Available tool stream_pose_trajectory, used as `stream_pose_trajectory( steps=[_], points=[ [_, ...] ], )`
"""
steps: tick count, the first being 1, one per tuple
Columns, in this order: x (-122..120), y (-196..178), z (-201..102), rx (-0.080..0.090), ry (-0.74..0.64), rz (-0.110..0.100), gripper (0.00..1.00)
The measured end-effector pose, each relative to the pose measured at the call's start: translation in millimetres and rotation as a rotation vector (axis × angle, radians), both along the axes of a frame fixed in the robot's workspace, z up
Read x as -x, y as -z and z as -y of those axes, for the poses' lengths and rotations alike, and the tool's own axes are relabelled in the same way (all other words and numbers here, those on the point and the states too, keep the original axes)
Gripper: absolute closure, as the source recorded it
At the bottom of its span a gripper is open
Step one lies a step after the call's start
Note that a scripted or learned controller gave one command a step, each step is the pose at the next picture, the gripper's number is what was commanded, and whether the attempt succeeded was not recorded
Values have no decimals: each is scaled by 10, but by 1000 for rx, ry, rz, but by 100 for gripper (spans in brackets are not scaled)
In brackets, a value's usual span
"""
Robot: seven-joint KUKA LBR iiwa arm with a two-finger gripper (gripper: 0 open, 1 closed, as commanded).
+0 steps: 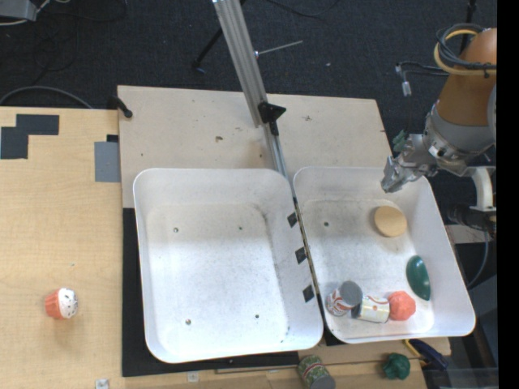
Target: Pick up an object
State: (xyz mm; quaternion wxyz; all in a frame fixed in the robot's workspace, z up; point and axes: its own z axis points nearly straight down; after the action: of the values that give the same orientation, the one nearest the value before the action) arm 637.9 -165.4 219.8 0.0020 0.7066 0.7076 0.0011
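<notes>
The bench (243, 128) carries two shallow white bins side by side; the right bin (442, 241) serves as the reference for all positions below. The left bin (211, 258) touches the right bin along their shared edge, where a metal rail (247, 63) runs up and away from both. The arm (466, 96) enters above the right bin's far right corner, with the orange band at its upper end. The gripper (395, 177) hangs over the far rim of the right bin, near that corner; whether its fingers are wide or narrow cannot be determined, and nothing is seen between them. Inside the right bin, a tan round disc (390, 221) lies just below the gripper, apart from it. A dark green oval piece (418, 276) rests against the right wall. Along the near wall, a cluster lies close together: a red ball (402, 305), a white can (373, 309) on its side, and a grey-capped round piece (344, 297). Well to the left of both bins, a small orange and white toy (62, 304) sits on the wooden table (49, 217).
</notes>
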Motion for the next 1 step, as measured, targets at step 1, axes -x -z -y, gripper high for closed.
stream_pose_trajectory(
  steps=[1],
  points=[
    [198,39,-434,-4,-2,-8,100]
  ],
)
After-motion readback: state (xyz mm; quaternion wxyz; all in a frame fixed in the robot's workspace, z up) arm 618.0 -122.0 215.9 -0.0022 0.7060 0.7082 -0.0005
